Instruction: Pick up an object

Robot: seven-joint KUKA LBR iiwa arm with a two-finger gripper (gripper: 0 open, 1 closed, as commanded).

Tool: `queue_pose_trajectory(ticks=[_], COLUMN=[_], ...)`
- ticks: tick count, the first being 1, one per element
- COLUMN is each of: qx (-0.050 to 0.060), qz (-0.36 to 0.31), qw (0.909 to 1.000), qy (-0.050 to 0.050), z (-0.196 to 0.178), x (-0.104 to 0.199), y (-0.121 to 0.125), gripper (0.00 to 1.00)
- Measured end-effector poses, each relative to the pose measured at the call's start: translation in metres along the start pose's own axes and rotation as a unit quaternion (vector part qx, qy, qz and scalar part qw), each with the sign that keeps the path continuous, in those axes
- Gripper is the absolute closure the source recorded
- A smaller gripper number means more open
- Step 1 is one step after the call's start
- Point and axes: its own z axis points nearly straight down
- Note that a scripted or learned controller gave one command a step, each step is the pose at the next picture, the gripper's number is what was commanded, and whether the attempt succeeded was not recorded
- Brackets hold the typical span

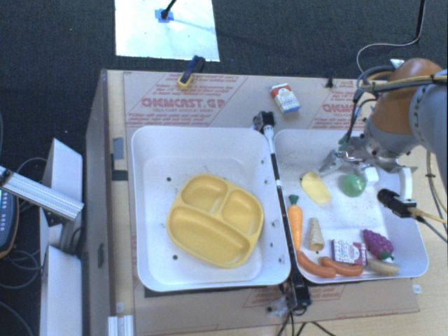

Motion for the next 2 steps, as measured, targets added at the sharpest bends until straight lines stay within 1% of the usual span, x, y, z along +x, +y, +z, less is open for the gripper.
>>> queue_pose_trajectory(ticks=[1,2], qx=[0.000,0.001], qz=[0.000,0.000], qw=[1.0000,1.0000], qy=[0.001,0.001], z=[0.0081,0.0091], x=[-0.0100,-0.0034], y=[-0.0091,-0.0147], gripper=[0.00,0.00])
